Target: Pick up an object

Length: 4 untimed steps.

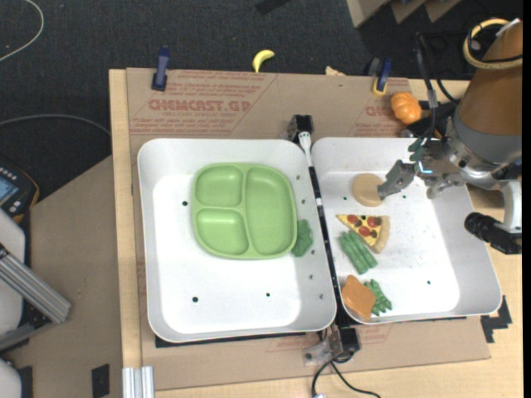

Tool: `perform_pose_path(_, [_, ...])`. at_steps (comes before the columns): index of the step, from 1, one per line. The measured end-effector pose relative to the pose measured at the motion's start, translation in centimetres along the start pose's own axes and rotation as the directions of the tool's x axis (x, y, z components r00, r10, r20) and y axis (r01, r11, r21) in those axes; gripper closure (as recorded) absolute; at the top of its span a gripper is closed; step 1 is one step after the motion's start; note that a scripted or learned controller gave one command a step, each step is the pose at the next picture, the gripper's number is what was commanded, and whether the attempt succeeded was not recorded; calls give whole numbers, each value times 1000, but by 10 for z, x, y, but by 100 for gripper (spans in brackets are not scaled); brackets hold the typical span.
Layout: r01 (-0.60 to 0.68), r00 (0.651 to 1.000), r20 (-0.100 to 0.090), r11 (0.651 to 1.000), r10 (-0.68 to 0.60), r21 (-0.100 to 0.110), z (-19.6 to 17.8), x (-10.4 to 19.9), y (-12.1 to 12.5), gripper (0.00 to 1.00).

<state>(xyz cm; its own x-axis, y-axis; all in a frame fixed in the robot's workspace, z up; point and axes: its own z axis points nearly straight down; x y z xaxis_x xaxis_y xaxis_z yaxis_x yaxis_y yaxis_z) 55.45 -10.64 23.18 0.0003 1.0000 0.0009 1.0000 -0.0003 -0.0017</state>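
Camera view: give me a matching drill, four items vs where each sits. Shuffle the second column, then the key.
Items
1. green divided plate
2. pizza slice
3. tan round disc
4. yellow banana

Places
A. off the bench, on the dark floor past its far edge
B. right bin, middle, near the divider
C. left bin, centre
D. right bin, far part, beside the claw

Pairs: 1-C, 2-B, 3-D, 4-A
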Motion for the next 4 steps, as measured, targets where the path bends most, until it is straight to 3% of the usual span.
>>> perform_pose_path(1, [0, 1000, 4, 1000, 0, -15, 132, 11, 14, 0])
perform_pose_path(2, [7, 1000, -2, 1000, -7, -8, 42, 77, -26, 0])
perform_pose_path(3, [-4, 1000, 3, 1000, 4, -4, 151, 8, 24, 0])
perform_pose_path(4, [1, 1000, -3, 1000, -1, 1, 42, 50, -73, 0])
